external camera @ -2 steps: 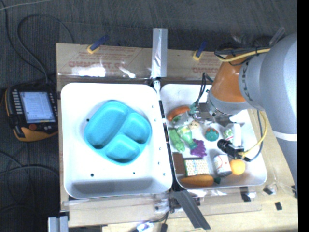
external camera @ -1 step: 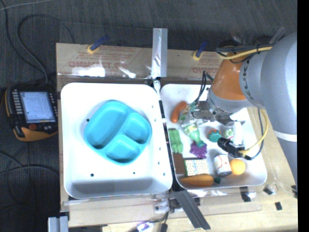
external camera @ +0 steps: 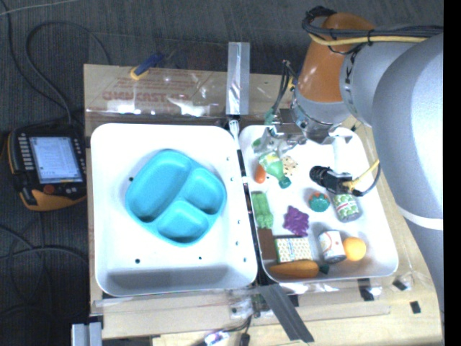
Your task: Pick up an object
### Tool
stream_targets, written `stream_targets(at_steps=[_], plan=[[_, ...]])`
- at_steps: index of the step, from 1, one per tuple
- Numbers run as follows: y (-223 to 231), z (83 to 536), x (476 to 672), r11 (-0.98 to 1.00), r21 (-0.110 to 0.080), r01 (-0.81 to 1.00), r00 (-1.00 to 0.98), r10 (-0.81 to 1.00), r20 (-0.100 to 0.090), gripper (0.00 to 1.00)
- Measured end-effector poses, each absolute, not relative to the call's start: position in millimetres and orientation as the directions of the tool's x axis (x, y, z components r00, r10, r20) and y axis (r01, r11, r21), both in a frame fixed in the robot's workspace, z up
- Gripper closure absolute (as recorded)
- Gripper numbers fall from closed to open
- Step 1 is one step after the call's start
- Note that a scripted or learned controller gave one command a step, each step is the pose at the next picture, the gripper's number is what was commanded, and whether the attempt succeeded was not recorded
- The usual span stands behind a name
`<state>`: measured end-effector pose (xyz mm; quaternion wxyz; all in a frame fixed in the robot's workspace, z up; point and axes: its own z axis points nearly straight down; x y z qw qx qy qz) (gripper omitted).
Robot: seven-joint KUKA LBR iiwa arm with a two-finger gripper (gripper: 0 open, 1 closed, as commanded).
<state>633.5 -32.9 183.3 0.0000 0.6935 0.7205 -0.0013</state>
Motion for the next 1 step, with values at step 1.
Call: stream_targets(at_steps=[1], plan=[[-26.7,203.9,589.9,-0.092,-0.004,0.996,0.092,0.996,-0.001,1.00]])
